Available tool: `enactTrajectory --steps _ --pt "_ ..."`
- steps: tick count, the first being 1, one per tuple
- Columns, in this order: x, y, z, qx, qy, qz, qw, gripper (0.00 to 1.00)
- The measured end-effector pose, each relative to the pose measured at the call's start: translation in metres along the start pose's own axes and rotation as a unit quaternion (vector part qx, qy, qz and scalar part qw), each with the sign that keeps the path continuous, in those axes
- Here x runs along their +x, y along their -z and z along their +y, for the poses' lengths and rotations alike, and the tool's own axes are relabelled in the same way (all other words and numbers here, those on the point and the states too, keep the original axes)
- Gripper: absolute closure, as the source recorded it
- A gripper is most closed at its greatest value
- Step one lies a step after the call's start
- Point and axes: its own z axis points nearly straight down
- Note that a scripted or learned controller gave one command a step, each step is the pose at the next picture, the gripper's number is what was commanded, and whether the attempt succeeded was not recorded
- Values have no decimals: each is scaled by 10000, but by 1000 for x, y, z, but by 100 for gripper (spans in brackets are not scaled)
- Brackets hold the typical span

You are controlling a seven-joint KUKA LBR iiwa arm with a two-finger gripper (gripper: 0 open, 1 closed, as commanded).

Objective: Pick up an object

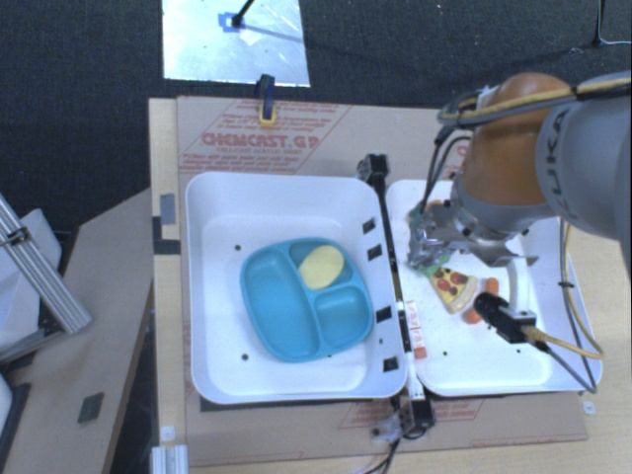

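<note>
Pizza slice (453, 286) in right bin (474, 368), near its left wall, orange piece (488, 289) beside. Probably light, stiff, flat plastic; best pinched across the narrow sides. Gripper (427, 247) just above-left; finger state impossible to tell. Left bin (212, 363): blue tray (286, 314), yellow lump (321, 266).

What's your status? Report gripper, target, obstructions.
Gripper low in right bin, finger state unclear. Pizza slice beside it, ungrasped. Arm overhangs bin's rear.
</note>
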Motion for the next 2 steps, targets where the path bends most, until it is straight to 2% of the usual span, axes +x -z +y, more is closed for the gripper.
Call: enactTrajectory --steps 1,2 --pt "48 12 -2 -13 4 0 10000 100" --pt "97 13 -25 2 3 1 10000 100"
